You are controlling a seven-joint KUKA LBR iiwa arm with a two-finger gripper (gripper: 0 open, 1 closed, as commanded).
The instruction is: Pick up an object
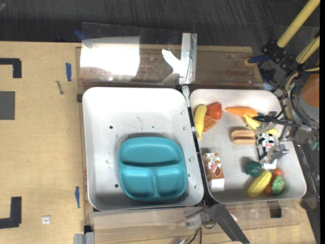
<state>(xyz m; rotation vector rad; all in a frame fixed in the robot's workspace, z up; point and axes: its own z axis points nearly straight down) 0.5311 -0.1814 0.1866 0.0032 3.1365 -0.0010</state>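
The right white bin (294, 189) holds several toy foods. A yellow banana (200, 117) lies by a red piece (215, 110) at its far left. A carrot (240, 111), a hot dog (242, 135) and a small carton (214, 168) lie further in. A corn cob (259, 183), a dark green piece (252, 168) and a green and orange piece (277, 183) sit at the near right. My gripper (270, 157) hangs low over the bin's right side, just above the dark green piece and the corn. A black-and-white item (264, 139) sits right beside it.
The left white bin (101, 111) holds a teal divided plate (151, 168). A clear plastic sheet (132, 60) stands behind the bins. Cables and yellow bars (299, 19) crowd the far right. Brown board (35, 136) covers the bench to the left.
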